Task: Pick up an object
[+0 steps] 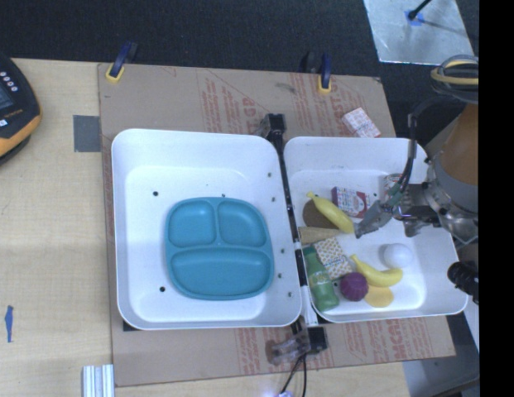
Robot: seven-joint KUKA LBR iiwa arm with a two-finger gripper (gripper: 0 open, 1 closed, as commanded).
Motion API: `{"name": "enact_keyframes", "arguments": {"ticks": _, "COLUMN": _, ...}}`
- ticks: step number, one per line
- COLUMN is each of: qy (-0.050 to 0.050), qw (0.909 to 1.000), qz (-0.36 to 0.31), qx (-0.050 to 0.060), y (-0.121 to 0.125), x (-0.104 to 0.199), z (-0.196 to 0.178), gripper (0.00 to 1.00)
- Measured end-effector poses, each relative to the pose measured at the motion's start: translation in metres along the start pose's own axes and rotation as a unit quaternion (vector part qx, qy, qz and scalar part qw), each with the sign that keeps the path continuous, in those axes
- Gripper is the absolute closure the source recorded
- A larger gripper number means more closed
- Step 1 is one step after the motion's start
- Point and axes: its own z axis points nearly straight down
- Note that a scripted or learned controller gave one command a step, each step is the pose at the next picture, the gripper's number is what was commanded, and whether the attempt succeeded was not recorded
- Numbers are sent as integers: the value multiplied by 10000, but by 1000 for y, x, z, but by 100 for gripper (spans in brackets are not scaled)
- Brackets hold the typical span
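Note:
My gripper hangs low over the middle of the right bin, reaching in from the right. Its tip is just right of a yellow banana that lies across a brown round object. A small red and white packet lies just behind the tip. A white ball sits below the wrist. Nothing is visibly held.
The front of the right bin holds a second banana, a purple plum, a yellow lemon, a green bottle and a cracker pack. A blue divided plate lies in the left bin.

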Motion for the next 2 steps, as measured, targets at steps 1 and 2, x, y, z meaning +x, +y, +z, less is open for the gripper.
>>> {"name": "enact_keyframes", "arguments": {"ticks": 1, "qy": -9, "qw": 10000, "qz": -22, "qx": -7, "y": 79, "x": 18, "z": 60, "gripper": 0}}
{"name": "enact_keyframes", "arguments": {"ticks": 2, "qy": -32, "qw": 10000, "qz": 13, "qx": -37, "y": 101, "x": -8, "z": 160, "gripper": 0}}
